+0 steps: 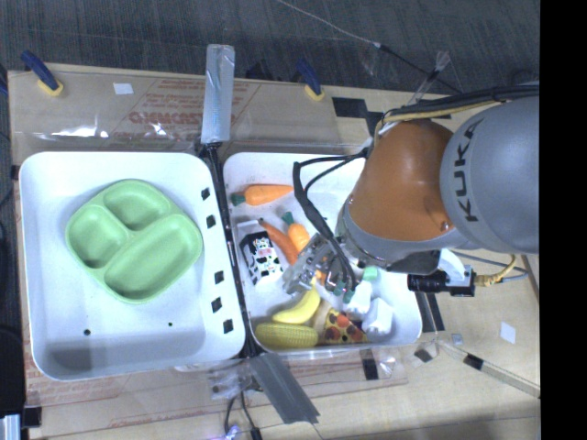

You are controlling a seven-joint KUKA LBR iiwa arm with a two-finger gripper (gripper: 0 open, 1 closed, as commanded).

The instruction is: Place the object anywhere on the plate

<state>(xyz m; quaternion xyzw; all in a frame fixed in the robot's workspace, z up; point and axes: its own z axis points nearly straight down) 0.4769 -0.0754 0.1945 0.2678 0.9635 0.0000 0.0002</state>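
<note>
A pale green plate with three compartments lies in the left bin. In the right bin sit several toy foods: a carrot near the back, a second carrot in the middle, a black-and-white toy, a banana and a corn cob at the front. My gripper hangs low over the right bin, just above the banana and beside the second carrot. The arm's orange band and grey wrist hide much of that bin.
White pieces and small coloured toys crowd the front right corner of the right bin. A black divider runs between the two bins. Cables loop over the back of the right bin.
</note>
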